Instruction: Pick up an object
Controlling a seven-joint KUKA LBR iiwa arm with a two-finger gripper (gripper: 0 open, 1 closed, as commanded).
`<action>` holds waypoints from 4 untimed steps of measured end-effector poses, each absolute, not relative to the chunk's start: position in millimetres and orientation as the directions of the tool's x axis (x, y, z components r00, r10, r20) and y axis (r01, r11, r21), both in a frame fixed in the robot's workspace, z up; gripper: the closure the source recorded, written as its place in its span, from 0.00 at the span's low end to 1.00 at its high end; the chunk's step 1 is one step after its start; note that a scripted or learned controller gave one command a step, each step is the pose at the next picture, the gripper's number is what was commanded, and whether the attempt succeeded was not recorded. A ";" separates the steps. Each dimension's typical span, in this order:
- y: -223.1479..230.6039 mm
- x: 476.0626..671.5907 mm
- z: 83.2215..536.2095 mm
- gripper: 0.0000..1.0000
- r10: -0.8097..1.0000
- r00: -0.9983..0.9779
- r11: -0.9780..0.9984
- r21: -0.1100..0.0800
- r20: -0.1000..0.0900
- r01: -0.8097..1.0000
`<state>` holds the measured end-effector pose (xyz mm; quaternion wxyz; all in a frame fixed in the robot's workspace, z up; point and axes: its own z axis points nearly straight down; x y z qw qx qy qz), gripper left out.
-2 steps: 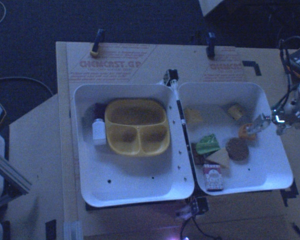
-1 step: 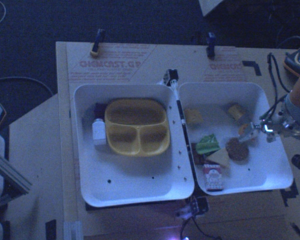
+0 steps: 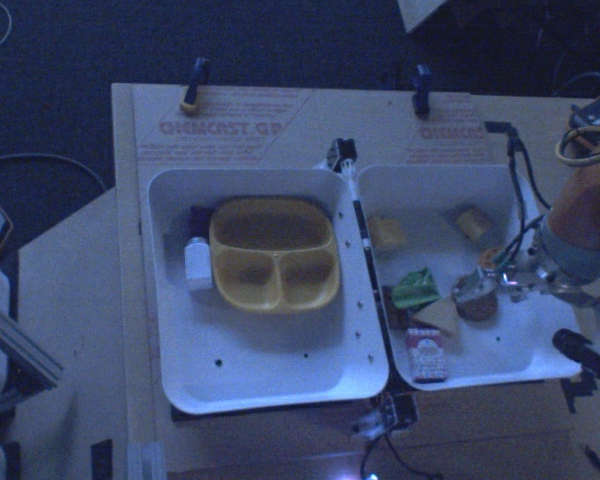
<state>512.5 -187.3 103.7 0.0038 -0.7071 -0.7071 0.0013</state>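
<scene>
Wooden worktop point(image 3: 130, 268) is bearing two shallow white plastic bins. Left bin point(image 3: 270, 373) is holding a yellow three-compartment plastic tray point(image 3: 273, 253) and a small white bottle point(image 3: 198, 263) just beside it. Right bin point(image 3: 500, 368) is holding a green crumpled packet point(image 3: 416, 288), a red-and-white carton point(image 3: 427, 354), two tan blocks and a brown round lid point(image 3: 477, 306). Grey arm's gripper point(image 3: 485, 286) is hovering at the lid; jaws' state: cannot tell. Nothing appears lifted; the pick is remaining.
</scene>
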 end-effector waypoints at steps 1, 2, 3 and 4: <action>-186.6 512.1 83.3 0.00 1.000 0.000 0.000 -0.004 0.002 1.000; -187.4 513.1 95.6 1.00 1.000 0.001 -0.001 0.001 0.000 1.000; -183.4 512.0 157.9 1.00 1.000 -0.001 0.001 0.006 -0.003 1.000; -178.6 517.7 220.2 1.00 1.000 -0.002 0.002 0.009 -0.003 1.000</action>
